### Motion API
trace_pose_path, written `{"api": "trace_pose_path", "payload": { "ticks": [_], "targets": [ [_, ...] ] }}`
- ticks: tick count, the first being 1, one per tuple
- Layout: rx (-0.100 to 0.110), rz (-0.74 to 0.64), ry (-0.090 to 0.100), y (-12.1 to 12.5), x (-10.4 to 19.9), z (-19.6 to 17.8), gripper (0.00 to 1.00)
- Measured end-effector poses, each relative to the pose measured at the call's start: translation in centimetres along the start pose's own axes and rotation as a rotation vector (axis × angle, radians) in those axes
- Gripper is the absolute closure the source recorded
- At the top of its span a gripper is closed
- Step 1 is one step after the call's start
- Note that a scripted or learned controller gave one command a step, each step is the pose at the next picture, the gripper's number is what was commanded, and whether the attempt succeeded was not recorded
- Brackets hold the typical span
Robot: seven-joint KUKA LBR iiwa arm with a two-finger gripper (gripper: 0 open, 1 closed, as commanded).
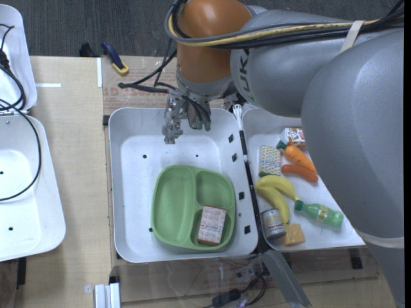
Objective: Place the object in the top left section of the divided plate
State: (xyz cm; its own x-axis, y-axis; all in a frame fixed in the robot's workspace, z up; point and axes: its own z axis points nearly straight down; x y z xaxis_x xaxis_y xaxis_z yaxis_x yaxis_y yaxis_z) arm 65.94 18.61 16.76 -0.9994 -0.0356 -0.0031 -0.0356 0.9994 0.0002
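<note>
A green divided plate (174,205) lies in the left bin (131,172), toward its front. A small pink and white box (212,225) rests in the plate's lower right section. The plate's wide left section and upper right section hold nothing. My gripper (185,122) hangs over the bin's far end, above and behind the plate and well apart from the box. Its fingers (171,128) stand apart, with only the white bin floor showing between them.
The right bin (334,236) holds a carrot (299,156), a banana (277,191), a green bottle (319,214), a can (273,223), a yellow block (295,235), a cracker box (270,160) and a small carton (295,135). The arm's bulk covers the upper right.
</note>
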Motion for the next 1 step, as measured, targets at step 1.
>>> {"api": "trace_pose_path", "payload": {
  "ticks": [1],
  "targets": [
    [0.0, 0.166, 0.0, -3.77, 2.04, 7.07, 1.0]
  ]
}}
